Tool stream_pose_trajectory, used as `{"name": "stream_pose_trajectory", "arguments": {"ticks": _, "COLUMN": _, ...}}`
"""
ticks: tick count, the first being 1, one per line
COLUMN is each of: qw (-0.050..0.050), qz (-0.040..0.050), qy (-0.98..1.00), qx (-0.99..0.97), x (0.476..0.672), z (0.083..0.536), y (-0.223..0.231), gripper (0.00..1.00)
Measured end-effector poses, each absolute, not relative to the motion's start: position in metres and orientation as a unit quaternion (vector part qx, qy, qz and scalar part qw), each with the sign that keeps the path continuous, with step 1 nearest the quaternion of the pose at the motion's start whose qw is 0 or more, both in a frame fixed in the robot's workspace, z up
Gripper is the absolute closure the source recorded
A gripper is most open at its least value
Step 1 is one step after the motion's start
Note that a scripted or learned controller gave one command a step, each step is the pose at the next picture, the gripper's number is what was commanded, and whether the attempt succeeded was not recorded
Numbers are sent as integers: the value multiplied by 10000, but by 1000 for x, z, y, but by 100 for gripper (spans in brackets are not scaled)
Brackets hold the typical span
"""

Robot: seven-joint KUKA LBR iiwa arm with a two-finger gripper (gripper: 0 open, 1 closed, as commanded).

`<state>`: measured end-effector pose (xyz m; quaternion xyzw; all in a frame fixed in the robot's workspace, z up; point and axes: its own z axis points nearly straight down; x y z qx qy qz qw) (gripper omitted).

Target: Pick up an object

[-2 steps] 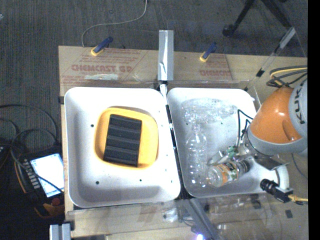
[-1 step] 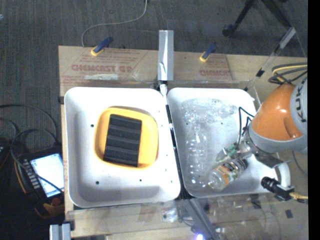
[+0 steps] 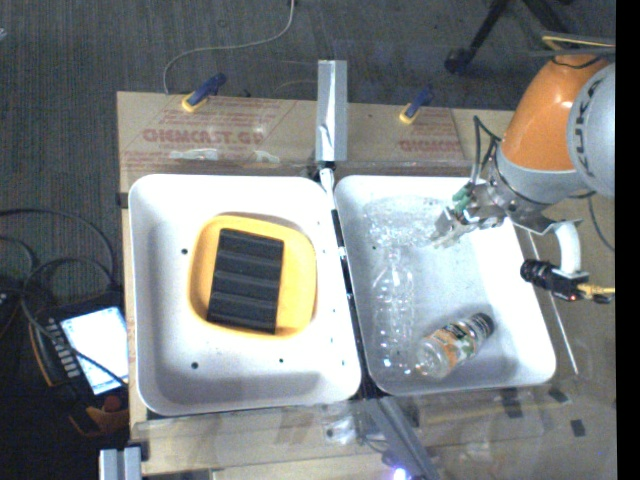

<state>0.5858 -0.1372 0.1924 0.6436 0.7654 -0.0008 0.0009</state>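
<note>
Bright, even overhead light, glare whitening both bins (image 3: 150, 298), slightly soft focus.

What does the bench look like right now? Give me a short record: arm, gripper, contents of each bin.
arm: reaches in from the right, its orange band above the right bin's far corner
gripper: over the far part of the right bin, near clear crumpled plastic; finger state not readable
left bin: yellow tray bearing a black ribbed block
right bin: clear plastic bottle lying lengthwise, small labelled bottle lying near the front
held: nothing seen between the fingers
</note>
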Motion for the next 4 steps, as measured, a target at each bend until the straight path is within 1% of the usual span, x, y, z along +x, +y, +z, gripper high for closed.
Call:
{"name": "stream_pose_trajectory", "arguments": {"ticks": 1, "qw": 7, "qz": -15, "qy": 7653, "qx": 6437, "x": 585, "z": 192, "y": -138, "gripper": 0}}
{"name": "stream_pose_trajectory", "arguments": {"ticks": 2, "qw": 0, "qz": -12, "qy": 8117, "qx": 5841, "x": 533, "z": 167, "y": -164, "gripper": 0}}
{"name": "stream_pose_trajectory", "arguments": {"ticks": 3, "qw": 2, "qz": -21, "qy": 8047, "qx": 5936, "x": 537, "z": 138, "y": -195, "gripper": 0}}
{"name": "stream_pose_trajectory", "arguments": {"ticks": 4, "qw": -3, "qz": -9, "qy": 8361, "qx": 5486, "x": 483, "z": 137, "y": -188, "gripper": 0}}
